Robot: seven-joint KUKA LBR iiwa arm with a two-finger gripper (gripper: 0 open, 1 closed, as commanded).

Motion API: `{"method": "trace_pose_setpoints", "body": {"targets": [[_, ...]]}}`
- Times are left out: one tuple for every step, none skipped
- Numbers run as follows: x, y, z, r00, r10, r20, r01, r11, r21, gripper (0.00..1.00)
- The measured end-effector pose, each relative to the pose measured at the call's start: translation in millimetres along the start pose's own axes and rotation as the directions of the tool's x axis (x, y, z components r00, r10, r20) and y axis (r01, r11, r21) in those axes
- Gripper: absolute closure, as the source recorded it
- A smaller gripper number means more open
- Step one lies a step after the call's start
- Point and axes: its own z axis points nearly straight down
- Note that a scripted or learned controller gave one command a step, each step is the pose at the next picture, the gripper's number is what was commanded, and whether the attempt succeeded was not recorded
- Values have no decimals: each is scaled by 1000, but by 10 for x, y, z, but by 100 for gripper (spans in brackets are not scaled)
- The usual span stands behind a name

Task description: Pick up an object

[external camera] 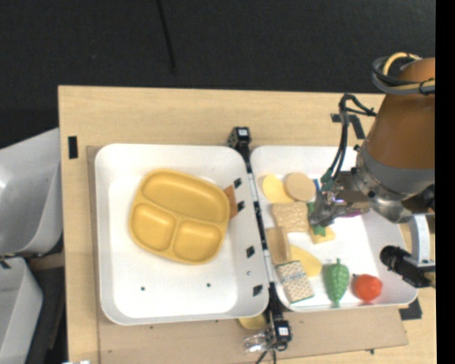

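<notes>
- Left bin (114, 294): yellow tray (178, 217), well apart from the gripper.
- Right bin (379, 237): cracker (290, 217) lies at 9 o'clock, just beside the gripper (319, 218); a yellow piece (324, 236) lies beneath.
- Gripper low over the food; I cannot tell its state.
- Pepper (336, 281) and tomato (367, 287) at 5 o'clock.

Open floor (174, 287) below yellow tray (180, 216)

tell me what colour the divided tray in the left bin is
Yellow, a plain mustard shade with no pattern. The divided tray shows clearly in the camera view.
</notes>
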Motion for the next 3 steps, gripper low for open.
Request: {"method": "trace_pose_setpoints", "body": {"targets": [[856,7,75,1000,-15,-4,15,1000,-5,100],[979,10,-1056,1000,-11,-2,11,1000,-20,100],[960,19,-1071,1000,-17,4,17,1000,-3,100]]}}
